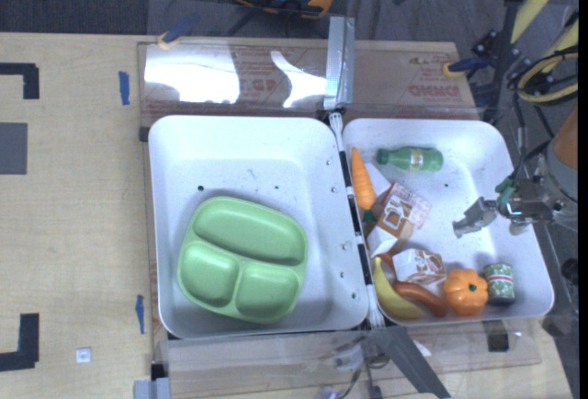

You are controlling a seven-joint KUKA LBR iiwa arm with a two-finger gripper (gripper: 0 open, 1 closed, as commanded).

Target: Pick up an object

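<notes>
The right bin (478,144) holds several objects. A green bottle (411,158) lies at its back, and an orange carrot (362,183) runs along its left wall. A brown-and-white snack packet (401,211) sits near the middle. A second packet (419,265), a yellow banana (393,296), an orange pumpkin-like toy (466,290) and a small green can (501,282) crowd the front. My gripper (474,219) hangs over the bin's bare right-middle floor, right of the snack packet and above the pumpkin toy. Nothing shows in its grasp.
The left bin (184,149) carries a green divided plate (242,257) at its front. A metal divider (338,66) and cardboard stand behind the bins. Cables and tripod legs hang at the far right, near the arm.
</notes>
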